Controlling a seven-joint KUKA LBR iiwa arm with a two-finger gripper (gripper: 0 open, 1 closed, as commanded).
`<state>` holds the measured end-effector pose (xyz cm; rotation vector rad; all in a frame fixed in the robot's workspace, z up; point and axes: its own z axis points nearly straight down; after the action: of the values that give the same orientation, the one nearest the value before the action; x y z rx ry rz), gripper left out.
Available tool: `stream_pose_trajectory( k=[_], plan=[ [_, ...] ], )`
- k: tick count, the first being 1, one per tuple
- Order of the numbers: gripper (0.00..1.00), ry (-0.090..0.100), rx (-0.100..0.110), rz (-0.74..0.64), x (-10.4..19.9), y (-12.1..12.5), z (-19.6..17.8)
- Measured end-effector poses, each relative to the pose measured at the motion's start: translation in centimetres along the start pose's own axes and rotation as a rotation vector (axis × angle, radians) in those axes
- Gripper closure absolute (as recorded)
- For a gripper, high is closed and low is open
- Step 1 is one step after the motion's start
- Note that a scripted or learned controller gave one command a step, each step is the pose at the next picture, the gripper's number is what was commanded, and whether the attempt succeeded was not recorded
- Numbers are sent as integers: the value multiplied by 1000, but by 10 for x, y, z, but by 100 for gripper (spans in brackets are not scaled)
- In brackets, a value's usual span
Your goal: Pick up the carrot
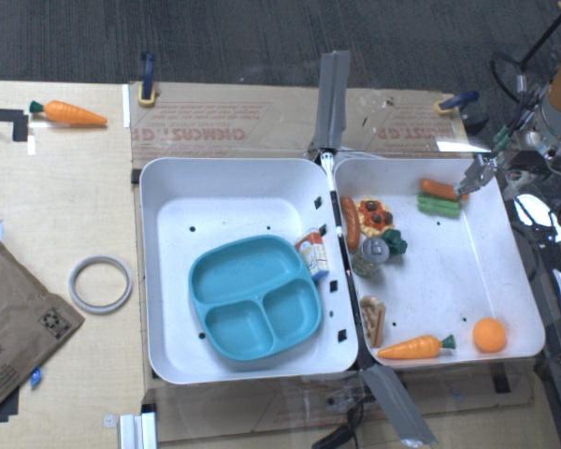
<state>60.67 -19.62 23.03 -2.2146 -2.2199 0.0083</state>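
Note:
An orange carrot [411,347] with a green top lies along the front wall of the right bin [500,251], its tip pointing left. A second carrot [67,113] rests on the bench at the far left, outside both bins. My gripper [469,181] hangs over the back right corner of the right bin. It sits just right of a red and green toy food piece [438,197] and far from the carrot in the bin. Nothing shows in its grasp.
The right bin also holds a hot dog [350,221], a pizza slice [375,215], a grey-green toy [374,250], a waffle piece [372,318] and an orange ball [489,335]. The left bin [168,251] holds a blue divided plate [254,297] and a small can [312,253]. A tape ring [100,282] lies on the bench.

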Motion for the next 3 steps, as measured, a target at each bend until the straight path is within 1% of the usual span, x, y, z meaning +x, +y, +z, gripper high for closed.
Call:
stream_pose_trajectory(
  k=[1,2,3],
  plan=[
    [0,0,0,-16,-26,-57,51],
    [0,7,-5,-101,-21,-119,135],
    [0,0,-5,-473,29,-125,143]
  ],
)
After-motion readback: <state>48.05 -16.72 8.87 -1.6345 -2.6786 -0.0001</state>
